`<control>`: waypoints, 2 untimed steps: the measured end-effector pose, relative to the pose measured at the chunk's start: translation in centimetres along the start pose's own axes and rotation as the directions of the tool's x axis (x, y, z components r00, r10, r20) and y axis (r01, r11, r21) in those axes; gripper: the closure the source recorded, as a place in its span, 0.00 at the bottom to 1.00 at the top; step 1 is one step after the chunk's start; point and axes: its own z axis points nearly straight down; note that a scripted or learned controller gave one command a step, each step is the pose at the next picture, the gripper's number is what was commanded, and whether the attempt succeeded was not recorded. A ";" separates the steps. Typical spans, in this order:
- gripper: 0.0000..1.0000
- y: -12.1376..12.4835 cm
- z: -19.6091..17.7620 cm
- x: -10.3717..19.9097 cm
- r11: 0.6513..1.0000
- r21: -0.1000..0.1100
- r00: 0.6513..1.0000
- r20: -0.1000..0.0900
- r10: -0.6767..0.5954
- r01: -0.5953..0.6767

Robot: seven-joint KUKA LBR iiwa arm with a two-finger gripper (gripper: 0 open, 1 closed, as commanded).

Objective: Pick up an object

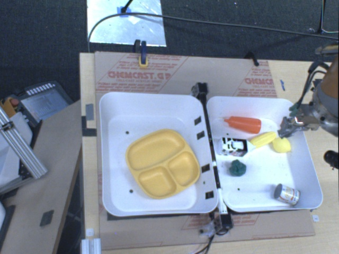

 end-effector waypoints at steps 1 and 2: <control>1.00 1.5 -0.7 5.3 1.000 0.003 1.000 -0.003 -0.004 0.004; 1.00 2.1 -1.4 10.7 1.000 0.004 1.000 -0.003 -0.004 0.004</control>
